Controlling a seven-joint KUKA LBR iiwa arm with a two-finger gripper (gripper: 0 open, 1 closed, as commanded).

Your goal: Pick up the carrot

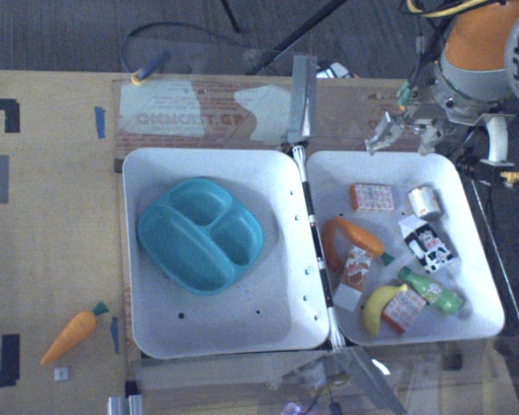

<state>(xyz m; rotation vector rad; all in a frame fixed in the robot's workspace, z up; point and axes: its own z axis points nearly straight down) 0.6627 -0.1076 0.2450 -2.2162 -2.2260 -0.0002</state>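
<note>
1. Carrot (361, 236) lies in the right bin (483, 271), near its left wall — just above a small carton (355, 267).
2. Beside the carrot, further right: a cow-print carton (427, 244).
3. Gripper (404, 136) hangs over the bin's far rim, well apart from the carrot — fingers spread, holding nothing.

From my remote seat I can read almost nothing; the cardboard sheet (209, 111) behind the bins carries a line of faded reddish capitals, too washed out under the plastic film for me to spell; the small cartons in the right bin (480, 258), a red-patterned box (374, 198) and a black-and-white carton (427, 244), bear printing too small for me to make out.
</note>
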